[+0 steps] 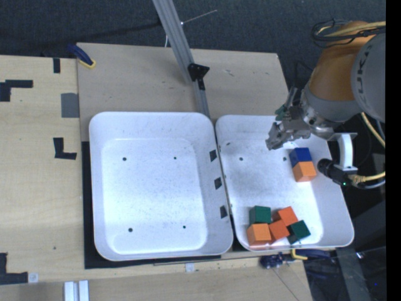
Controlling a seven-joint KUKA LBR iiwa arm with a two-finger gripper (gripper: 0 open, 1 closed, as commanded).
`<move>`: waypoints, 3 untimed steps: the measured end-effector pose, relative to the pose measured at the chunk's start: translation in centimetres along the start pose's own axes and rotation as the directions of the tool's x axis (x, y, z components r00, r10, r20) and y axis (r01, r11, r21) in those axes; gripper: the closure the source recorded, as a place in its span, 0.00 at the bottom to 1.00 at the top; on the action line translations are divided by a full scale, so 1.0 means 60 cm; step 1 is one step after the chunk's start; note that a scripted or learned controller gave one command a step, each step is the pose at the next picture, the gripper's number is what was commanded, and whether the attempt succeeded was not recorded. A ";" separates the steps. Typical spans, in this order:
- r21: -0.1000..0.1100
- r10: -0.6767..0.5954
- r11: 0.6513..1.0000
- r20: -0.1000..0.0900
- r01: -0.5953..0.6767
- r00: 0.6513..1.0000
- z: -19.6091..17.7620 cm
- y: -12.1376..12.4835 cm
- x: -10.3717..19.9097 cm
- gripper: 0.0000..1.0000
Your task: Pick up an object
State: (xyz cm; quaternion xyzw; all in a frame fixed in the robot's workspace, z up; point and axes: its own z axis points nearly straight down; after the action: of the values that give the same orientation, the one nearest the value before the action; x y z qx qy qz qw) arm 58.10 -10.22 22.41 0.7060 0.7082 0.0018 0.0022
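presumably the target is the blue block (301, 155) stacked against an orange block (305, 170) in the right bin (263, 168), just beside the hand (280, 137), which grips nothing; how far it is open i cannot tell. descending off-centre could nudge the pair apart or catch both blocks.

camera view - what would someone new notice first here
The grey and orange arm reaching in from the right, its tool low over the right bin. Next, the coloured blocks there: a blue block touching an orange block by the tool, and a cluster of green and orange blocks at the bin's near edge.
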 end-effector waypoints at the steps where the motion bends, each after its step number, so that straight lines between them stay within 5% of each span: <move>1: 0.001 0.001 1.000 0.001 -0.001 1.000 -0.089 0.003 0.000 1.00; 3: 0.007 -0.004 1.000 -0.002 0.004 1.000 -0.063 0.038 0.174 1.00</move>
State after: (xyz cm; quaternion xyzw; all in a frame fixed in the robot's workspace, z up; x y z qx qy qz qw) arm 60.34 0.22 26.21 0.7046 0.7096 -0.0001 -0.0008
